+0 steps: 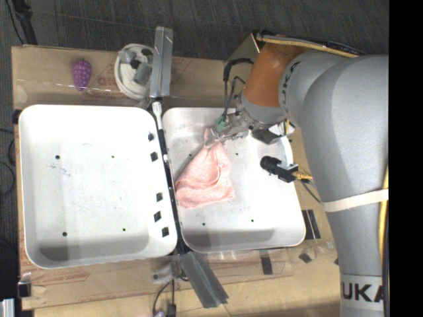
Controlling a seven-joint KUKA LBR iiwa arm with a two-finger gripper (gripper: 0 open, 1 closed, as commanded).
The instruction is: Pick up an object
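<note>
Grey and bulky, the arm [344, 150] fills the right side of the camera view, its orange band [264, 78] sitting just above the wrist as it reaches down into the right bin [277, 233]. At its tip the hand [223, 129] sits at the upper end of a pink cloth [205, 174], and the fabric looks drawn up into a narrow peak right at the fingertips, which suggests the hand is pinched on that top corner (the contact itself is small and partly hidden by the wrist hardware, so this is a reading, not a certainty). Most of the cloth lies crumpled on the bin floor, spread toward the divider between the two bins, near the left wall of the right bin.

To do this step well, the lift should go straight up and slowly, so the hanging weight of the cloth does not pull the thin pinch of fabric free. A corner hold on soft cloth is shallow; any sideways drag across the bin floor or against the wall could strip it out. Keeping the hand closed firmly until the whole cloth clears the floor matters most.

On the bench beyond the left bin [39, 121] sit a purple object [82, 73] and a white coil [134, 70], well apart from the work.
</note>
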